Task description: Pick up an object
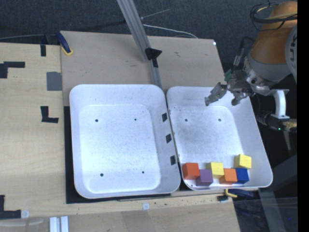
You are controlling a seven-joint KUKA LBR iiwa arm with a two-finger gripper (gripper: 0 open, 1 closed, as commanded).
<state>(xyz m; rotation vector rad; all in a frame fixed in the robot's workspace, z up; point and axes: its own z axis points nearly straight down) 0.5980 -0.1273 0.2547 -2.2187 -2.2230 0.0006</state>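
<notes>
Tabletop (pixel 111 52) carries two white bins; the left bin (pixel 116 139) holds nothing, the right bin (pixel 212 129) keeps small coloured blocks (pixel 217 172) huddled along its near wall. Step in hand looks like the approach: the hand (pixel 226 96) hovers over the far rim, fingers apart, gripping nothing. Next it must cross and descend; the tight cluster and the wall crowd any grasp.

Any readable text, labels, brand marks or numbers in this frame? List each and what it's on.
None readable.
Bench: black tape marks, plain shapes, no letters.
Blocks (orange, purple, yellow, blue, second yellow) in the right bin: plain faces, no print.
Left bin: dark speckles, no markings.
Arm and end effector: no legible brand or label at this resolution.
</notes>
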